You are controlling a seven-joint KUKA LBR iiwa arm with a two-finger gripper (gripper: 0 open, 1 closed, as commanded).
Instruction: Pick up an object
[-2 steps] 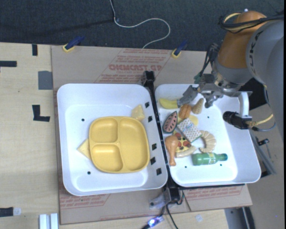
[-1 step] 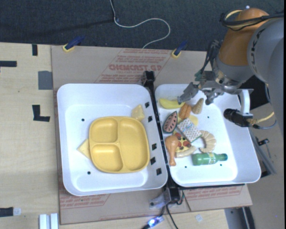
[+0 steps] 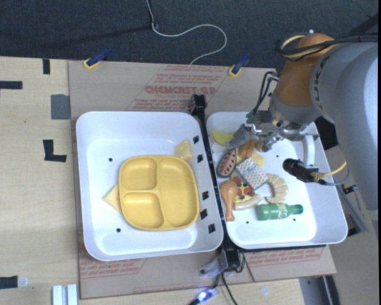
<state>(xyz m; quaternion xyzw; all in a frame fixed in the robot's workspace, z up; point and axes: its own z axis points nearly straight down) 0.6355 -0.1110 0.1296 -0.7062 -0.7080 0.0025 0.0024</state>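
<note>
Yellow plastic catches the eye first in the camera view: a divided tray [image 3: 159,192] with three compartments lies flat in the left bin [image 3: 95,138], with pale yellow wedge-shaped pieces poking out at its upper right [image 3: 184,149] and its left edge [image 3: 110,196]. Over in the right bin [image 3: 324,224] the toys are bunched toward the left half: a green bottle [image 3: 279,211] lies on its side near the front, a pizza slice [image 3: 246,193] sits just above it, a brown drumstick [image 3: 228,196] rests beside the divider, a curved tan croissant-like piece [image 3: 278,188] arcs around the right of the pile, and a checkered grey-white packet [image 3: 251,172] sits in the middle. A dark oval piece [image 3: 227,162] lies tilted next to an orange-brown toy [image 3: 246,149], and a yellow bit [image 3: 222,137] peeks out at the back. The arm [image 3: 343,94] reaches in from the right, orange band above the wrist, and the gripper [image 3: 244,134] is down over the back of that pile, just above the orange-brown toy. Whether it grasps anything, I cannot tell from here.
</note>
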